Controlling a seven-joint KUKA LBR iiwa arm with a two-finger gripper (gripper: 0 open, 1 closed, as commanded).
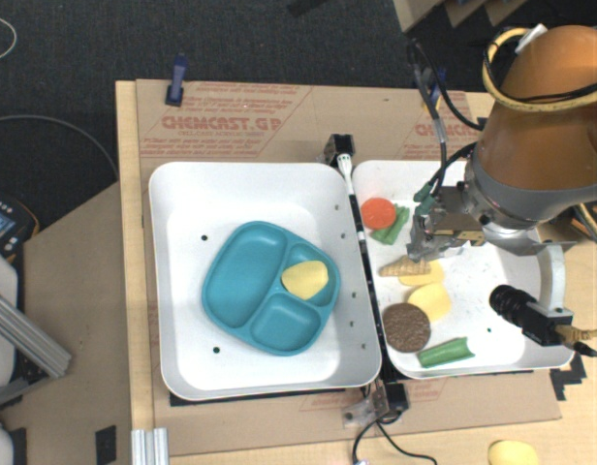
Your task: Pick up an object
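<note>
The gripper [424, 250] hung low in the right bin [473, 308], centre-right of frame, just above a tan wedge [403, 271]; whether it was open could not be told. Judged as the approach step, with the final descent and closing on the wedge due next.

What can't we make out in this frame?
Camera view:
- Tan piece: the gripper covers its right end, so contact or grasp is unclear.
- Right bin: its far right corner is hidden by the arm.
- Green piece beside the orange ball: partly covered by the gripper, shape unclear.
- Yellow thing below the bins: cut off by the bottom edge.
</note>
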